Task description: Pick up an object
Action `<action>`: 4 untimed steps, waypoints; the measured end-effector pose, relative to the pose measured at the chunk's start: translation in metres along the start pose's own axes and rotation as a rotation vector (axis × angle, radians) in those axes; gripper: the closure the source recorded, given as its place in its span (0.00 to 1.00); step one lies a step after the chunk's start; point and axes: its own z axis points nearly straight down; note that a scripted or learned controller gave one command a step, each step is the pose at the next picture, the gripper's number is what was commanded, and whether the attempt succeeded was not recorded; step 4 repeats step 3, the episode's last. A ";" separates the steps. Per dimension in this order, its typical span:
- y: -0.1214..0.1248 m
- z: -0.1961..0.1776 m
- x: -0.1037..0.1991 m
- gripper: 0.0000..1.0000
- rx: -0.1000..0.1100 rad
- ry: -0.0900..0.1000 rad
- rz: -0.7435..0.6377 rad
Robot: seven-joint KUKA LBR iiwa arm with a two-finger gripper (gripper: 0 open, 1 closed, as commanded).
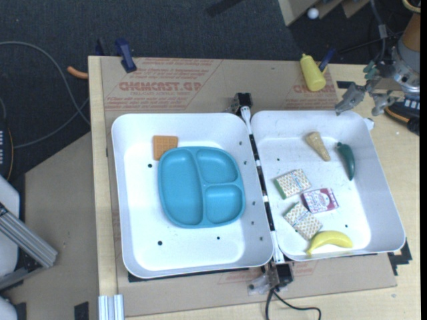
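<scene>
Nearest, a banana lies at the right bin's front edge. Gripper hovers beyond its far right corner, fingers spread, holding nothing; approach step, next descend onto 1 object.

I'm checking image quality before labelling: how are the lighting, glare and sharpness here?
Camera view: lighting even and soft; the bins' white floors are bright but without harsh glare; the blue tray and banana read clearly; the gripper at upper right looks slightly soft.
</scene>
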 end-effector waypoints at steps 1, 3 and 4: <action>-0.049 0.129 0.013 0.00 -0.002 0.007 -0.004; 0.003 0.129 0.044 1.00 -0.004 -0.003 -0.002; 0.003 0.129 0.044 1.00 -0.004 -0.003 -0.002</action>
